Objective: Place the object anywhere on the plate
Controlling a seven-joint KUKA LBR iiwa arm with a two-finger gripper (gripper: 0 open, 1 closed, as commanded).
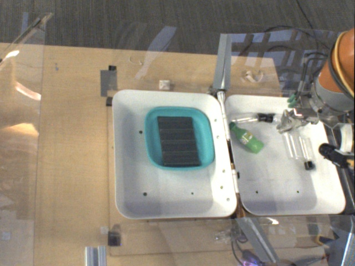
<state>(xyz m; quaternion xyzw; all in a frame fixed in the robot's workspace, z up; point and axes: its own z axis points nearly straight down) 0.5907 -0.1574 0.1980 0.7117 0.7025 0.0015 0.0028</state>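
Two bins sit side by side, and as far as the view shows the task is barely begun: the teal plate (206,143) lies in the left bin (127,165), well off to the gripper's left, carrying only a dark ribbed block (177,141), which may be part of the plate. The gripper (289,121) hangs over the upper part of the right bin (277,198), and I cannot tell how it is set or whether it has hold of anything, since its metal parts blur together there. A green bottle (247,138) lies on its side just left of and slightly below the gripper, apart from it; a clear tube with a dark cap (250,117) lies just to its left, and a second clear piece (298,147) lies just below it. Which of these is the object I cannot say. By my judgement the pick, the carry across the divider and the release onto the plate are all left to do
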